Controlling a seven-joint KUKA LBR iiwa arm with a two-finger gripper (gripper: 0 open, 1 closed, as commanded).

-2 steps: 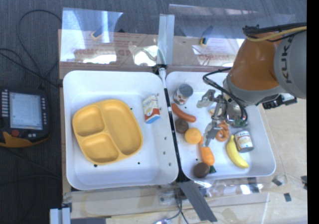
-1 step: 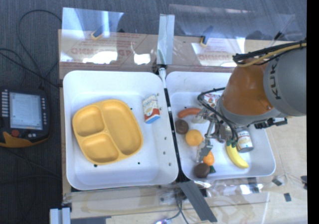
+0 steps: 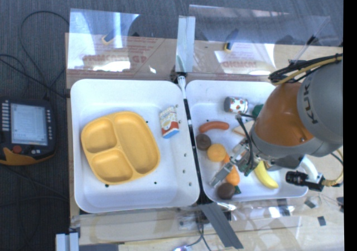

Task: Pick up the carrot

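While the grey and orange arm (image 3: 290, 121) reaches in from the right, its gripper (image 3: 234, 165) hangs low over the near middle of the right bin (image 3: 212, 105), one of two shallow white bins side by side on a bench. Whether the gripper is open or closed cannot be told from this overhead slant, and nothing can be seen held in it. What appears to be the carrot (image 3: 233, 178), a small orange piece with a hint of green at its near end, lies just beside and partly under the gripper, on the bin floor. It is crowded: a yellow banana (image 3: 265, 175) lies just to its right, a dark brown round item (image 3: 226, 191) touches or nearly touches its near side, and an orange ball (image 3: 216, 152) sits just to its far left. Farther back are a reddish sausage (image 3: 214, 126) and a small tin can (image 3: 236, 104). The left bin (image 3: 111, 91) holds a yellow divided plate (image 3: 120, 146) and a small carton (image 3: 169, 121), well apart from the work. The carrot looks like toy food, so it is probably light, stiff and smooth, likely to slip or roll if pinched near its tapered tip. A hold across the thicker middle seems safest, approached from above so the neighbours are not nudged.
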